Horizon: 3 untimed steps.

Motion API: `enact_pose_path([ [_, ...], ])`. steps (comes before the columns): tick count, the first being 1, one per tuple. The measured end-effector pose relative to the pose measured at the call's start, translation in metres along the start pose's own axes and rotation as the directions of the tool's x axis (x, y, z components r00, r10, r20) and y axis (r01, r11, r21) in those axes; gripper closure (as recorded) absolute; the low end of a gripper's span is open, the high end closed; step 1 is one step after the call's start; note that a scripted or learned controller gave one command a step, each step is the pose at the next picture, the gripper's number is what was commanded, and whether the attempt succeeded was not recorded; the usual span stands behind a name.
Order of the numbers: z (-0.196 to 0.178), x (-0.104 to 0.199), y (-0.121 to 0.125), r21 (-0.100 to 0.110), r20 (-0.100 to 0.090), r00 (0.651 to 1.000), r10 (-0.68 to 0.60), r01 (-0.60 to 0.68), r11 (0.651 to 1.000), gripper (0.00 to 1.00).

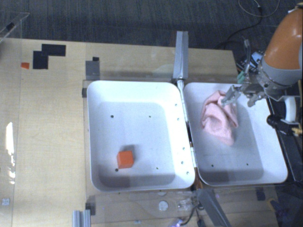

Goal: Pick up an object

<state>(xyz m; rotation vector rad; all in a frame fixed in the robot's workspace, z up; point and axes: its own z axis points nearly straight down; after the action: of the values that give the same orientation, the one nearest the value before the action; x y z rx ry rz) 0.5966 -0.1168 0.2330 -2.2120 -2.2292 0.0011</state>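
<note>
A crumpled pink cloth [218, 118] lies in the upper middle of the right white bin [265, 169]. My gripper [232, 100] reaches in from the right and sits at the cloth's upper right edge, touching or just above its folds. A small orange block [125, 159] rests in the lower left part of the left white bin [142, 98], far from the gripper.
A grey metal divider post [181, 56] stands between the bins at the back. Black cables and the arm's body [286, 46] crowd the right bin's far right side. Black and orange markers [45, 56] lie on the wooden bench at the far left.
</note>
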Motion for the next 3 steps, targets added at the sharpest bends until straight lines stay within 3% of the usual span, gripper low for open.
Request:
enact_pose_path([
  [1, 0.123, -0.016, 0.016, -0.01, 0.003, 0.989, -0.149, 0.149, 0.989, 0.0],
  [2, 0.096, -0.051, 0.038, -0.01, 0.006, 0.949, -0.314, 0.314, 0.949, 0.0],
  [3, 0.139, -0.063, 0.049, -0.015, 0.012, 0.872, -0.489, 0.489, 0.872, 0.0],
])
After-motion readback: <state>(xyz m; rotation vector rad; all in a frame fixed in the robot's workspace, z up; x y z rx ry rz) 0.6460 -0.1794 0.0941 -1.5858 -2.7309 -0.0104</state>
